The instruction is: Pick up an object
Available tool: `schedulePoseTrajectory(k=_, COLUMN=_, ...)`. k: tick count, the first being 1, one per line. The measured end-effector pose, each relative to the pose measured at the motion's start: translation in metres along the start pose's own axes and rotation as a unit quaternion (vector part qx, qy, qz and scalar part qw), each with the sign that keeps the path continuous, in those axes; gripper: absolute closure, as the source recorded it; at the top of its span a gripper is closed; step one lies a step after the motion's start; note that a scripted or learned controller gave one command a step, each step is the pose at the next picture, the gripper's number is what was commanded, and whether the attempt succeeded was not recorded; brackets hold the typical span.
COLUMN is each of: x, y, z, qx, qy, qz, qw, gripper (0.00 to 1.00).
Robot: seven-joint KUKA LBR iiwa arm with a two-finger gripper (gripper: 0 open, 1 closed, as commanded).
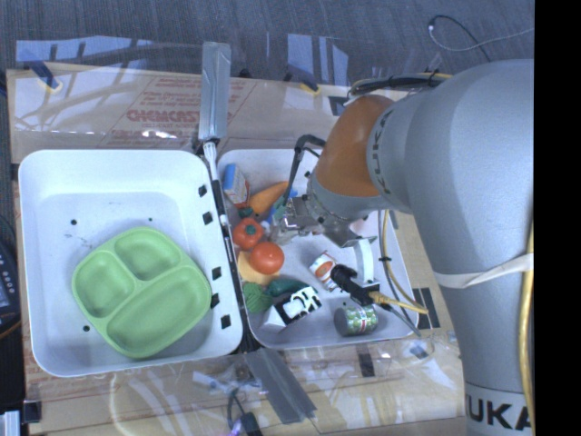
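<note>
The right bin holds several small things. Two red tomatoes lie by its left wall, with an orange carrot just behind them. My gripper is low in the bin, right of the upper tomato and in front of the carrot's tip. The grey wrist with its orange band hides the bin's back right part.
A blue and white pack leans in the back left corner. Toward the front lie a green leafy piece, a black and white item, a green can and a small orange and white item. The left bin holds a green divided plate.
</note>
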State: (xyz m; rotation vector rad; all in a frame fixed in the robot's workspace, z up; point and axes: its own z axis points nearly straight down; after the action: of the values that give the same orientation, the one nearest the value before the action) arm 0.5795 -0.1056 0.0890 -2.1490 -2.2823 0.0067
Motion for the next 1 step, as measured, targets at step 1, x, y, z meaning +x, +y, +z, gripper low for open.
schedulePoseTrajectory(k=1, x=-0.0233, y=0.0077, z=-0.0016, qx=-0.003, qy=-0.001, qz=-0.139, qw=0.9903, gripper=0.00)
